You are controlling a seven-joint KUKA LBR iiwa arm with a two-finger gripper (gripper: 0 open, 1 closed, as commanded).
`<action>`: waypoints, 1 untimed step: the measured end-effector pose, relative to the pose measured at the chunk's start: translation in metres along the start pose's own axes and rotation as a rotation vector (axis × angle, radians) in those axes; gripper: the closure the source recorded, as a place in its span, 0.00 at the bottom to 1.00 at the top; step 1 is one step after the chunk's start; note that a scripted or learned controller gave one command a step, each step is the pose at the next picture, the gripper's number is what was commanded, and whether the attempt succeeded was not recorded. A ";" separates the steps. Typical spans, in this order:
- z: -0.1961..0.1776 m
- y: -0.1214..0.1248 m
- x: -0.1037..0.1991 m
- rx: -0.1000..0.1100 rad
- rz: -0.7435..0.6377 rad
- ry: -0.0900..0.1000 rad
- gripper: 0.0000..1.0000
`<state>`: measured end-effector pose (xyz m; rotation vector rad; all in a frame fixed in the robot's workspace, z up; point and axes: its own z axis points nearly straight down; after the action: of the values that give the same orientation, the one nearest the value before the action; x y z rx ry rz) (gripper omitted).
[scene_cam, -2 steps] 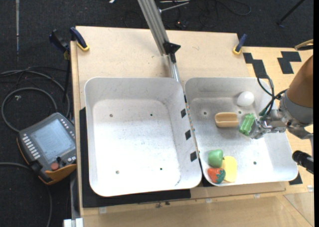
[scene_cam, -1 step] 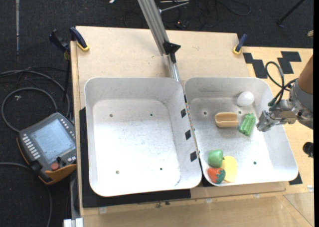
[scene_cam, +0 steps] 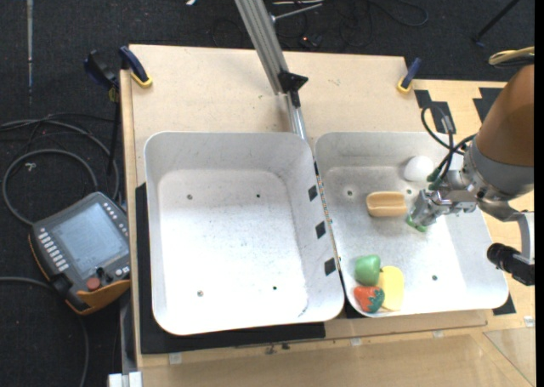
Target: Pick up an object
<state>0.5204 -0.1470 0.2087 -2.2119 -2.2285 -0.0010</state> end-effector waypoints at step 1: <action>-0.013 0.011 0.059 -0.003 -0.002 0.000 1.00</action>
<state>0.5314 -0.0882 0.2216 -2.2116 -2.2320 -0.0049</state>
